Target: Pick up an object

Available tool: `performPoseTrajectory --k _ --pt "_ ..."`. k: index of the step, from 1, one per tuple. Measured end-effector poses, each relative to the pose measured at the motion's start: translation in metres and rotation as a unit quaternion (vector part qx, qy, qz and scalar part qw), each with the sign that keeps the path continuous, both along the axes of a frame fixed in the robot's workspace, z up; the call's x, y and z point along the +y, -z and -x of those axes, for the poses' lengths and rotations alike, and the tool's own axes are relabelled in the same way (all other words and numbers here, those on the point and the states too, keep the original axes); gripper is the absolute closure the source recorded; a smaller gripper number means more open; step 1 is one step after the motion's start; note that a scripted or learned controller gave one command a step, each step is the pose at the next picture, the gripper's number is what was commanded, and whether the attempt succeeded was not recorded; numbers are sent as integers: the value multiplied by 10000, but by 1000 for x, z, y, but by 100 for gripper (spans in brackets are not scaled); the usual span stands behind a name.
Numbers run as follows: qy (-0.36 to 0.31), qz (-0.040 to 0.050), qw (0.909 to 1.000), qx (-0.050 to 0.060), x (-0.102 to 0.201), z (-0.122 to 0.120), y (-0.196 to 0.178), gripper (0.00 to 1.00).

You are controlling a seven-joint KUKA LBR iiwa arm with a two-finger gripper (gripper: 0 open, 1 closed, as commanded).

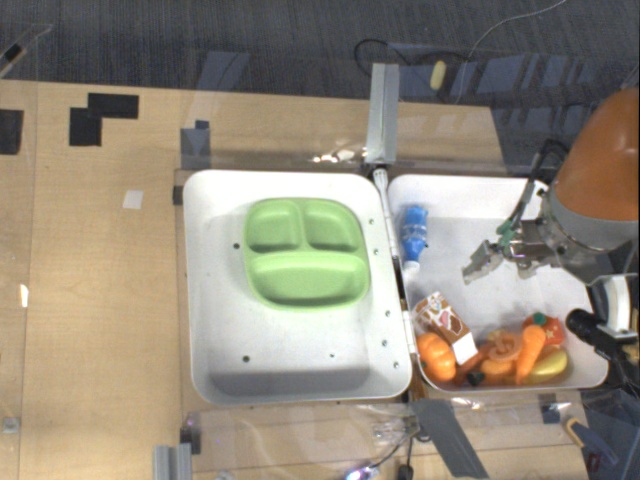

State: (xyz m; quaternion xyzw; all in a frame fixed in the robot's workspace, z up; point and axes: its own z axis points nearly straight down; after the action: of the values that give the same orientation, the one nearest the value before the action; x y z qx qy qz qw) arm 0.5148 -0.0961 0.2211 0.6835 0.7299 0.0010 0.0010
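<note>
Toy food pile (pixel 495 351) sits along right bin (pixel 450 208) near edge, gripper (pixel 487 258) hovers above it with fingers apart and nothing between, blue bottle (pixel 412 231) by divider, green tray (pixel 305 251) in left bin (pixel 215 298).

no legible text or labels
</note>
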Motion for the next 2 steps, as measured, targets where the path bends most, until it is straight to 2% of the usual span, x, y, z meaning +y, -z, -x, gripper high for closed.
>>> performPoseTrajectory --k 1,2 --pt "216 13 9996 -181 2 12 101 0" --pt "-905 76 9954 -305 6 7 110 0"
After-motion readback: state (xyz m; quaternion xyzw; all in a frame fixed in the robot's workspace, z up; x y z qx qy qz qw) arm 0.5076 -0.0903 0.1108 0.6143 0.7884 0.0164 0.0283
